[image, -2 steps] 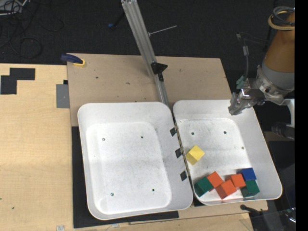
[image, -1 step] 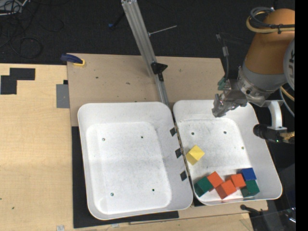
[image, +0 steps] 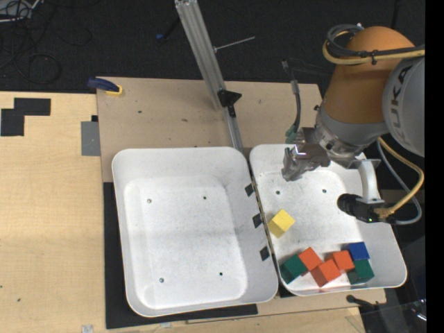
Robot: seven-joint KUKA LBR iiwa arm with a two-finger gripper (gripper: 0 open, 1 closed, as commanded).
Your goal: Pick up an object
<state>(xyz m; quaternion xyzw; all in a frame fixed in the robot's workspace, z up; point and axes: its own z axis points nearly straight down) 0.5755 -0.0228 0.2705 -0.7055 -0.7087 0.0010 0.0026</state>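
In right bin (image: 388, 272), upper half: gripper (image: 295, 165) hanging above bare floor, well apart from all blocks. Nothing visibly between fingers; finger spacing not resolvable at this angle, so can't tell wide vs narrow. Yellow cube (image: 282, 222) sitting alone near bin's left wall, below and slightly left of gripper. Prob the easiest pick, since free on all sides w/ room for fingers either way. Rest bunched at near edge: green (image: 293, 267), two orange (image: 310, 258) (image: 326, 273) touching, third orange (image: 343, 260) beside blue (image: 358, 250), another green (image: 361, 272) at far right. Cluster looks awkward for a grasp, neighbours likely blocking finger entry, and rim close behind. Left bin (image: 132, 165) w/ no blocks showing. Arm (image: 364, 75) leaning in from right, wrist over bin's upper right corner, cables looping off side. Judged stage: pre-grasp, no contact yet, nothing lifted. Next move prob needs shift toward yellow plus descent; main risk nudging cube into wall instead of closing on it.
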